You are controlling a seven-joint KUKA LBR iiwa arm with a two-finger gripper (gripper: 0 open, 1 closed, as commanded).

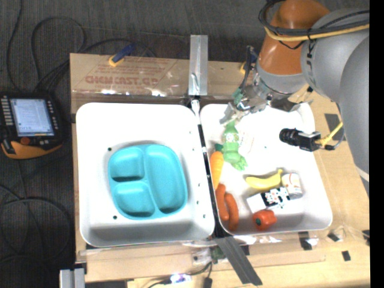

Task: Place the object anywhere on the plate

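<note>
The green object (pixel 233 147) looks like a soft toy vegetable or a crinkly packet — it is hard to tell which. It sits in the right bin (pixel 312 212), near that bin's back edge and close to the wall shared with the other bin. Its top end stretches up toward the gripper (pixel 239 108), as if it is hanging from it. But the gripper is small and dark here, so I cannot tell if it is wide, narrow or holding the green thing.

The blue plate (pixel 146 179) lies in the middle of the left bin (pixel 90 131). It has three parts and nothing is on it. So the job looks like it is just starting — the object must first come up, cross the wall between the bins, and go down on the plate.

Other toys lie in the right bin. An orange carrot (pixel 216 164) lies along the shared wall, just beside the green object. A red sausage (pixel 228 209) is nearer the front edge. A yellow banana (pixel 265 180), a small white can (pixel 293 185) and a red tomato (pixel 264 219) sit toward the front right corner.

The grey arm (pixel 336 59) with its orange band covers the back right corner of the desk. What the small black part (pixel 297 137) by the bin's right side is, I cannot say.
</note>
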